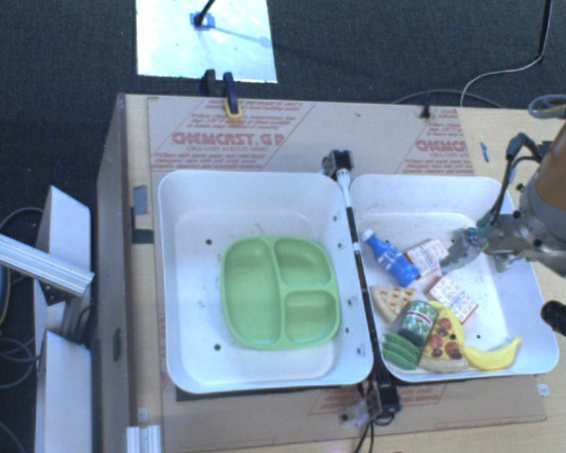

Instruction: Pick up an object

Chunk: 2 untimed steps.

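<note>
From the fixed overhead camera, a dark carpeted floor is surrounding a table (264,125) topped with a protective sheet printed in red lettering, and two shallow white plastic bins are sitting on it side by side. The left bin (184,253) is carrying a pale green divided plastic tray (280,291). The right bin (509,343) is holding the candidates for picking: a small blue plastic bottle with a white cap (389,257), two red-and-white packets (426,254) (454,297), a triangular toy pizza slice (392,301), a small green-labelled can (417,321), a yellow toy banana (495,353) and a flat fruit-printed piece (443,343) beside green pea pods (400,352).

The grey arm's end effector (464,249) is reaching in from the right and hanging low over the middle of the right bin, just beside the upper packet. Whether it is released or clenched I cannot tell, and nothing is visibly lying in its grip.

The risk, as I judge it, is crowding: the things are lying touching or overlapping, so a descent could be landing between two of them, nudging the flat packet aside or pinching an edge that slips free. The packets are lying flat against the bin floor, offering little to grasp.
</note>
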### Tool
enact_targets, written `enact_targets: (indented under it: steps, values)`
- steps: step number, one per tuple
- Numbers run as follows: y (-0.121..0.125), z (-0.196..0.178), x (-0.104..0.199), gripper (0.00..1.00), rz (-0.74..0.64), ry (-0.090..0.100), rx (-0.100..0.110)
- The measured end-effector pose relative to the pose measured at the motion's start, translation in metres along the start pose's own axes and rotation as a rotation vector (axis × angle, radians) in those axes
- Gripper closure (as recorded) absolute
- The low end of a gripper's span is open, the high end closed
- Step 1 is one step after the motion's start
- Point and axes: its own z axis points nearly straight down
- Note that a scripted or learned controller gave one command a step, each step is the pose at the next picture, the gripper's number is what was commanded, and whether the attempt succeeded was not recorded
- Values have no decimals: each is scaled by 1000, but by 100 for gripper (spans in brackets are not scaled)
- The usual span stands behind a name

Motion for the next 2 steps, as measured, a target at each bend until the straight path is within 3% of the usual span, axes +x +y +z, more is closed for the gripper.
enact_targets:
  steps: [1, 2]
  values:
    - [46, 63, 62, 0, 0, 1, 2]
    - [71, 158, 34, 0, 1, -2, -7]
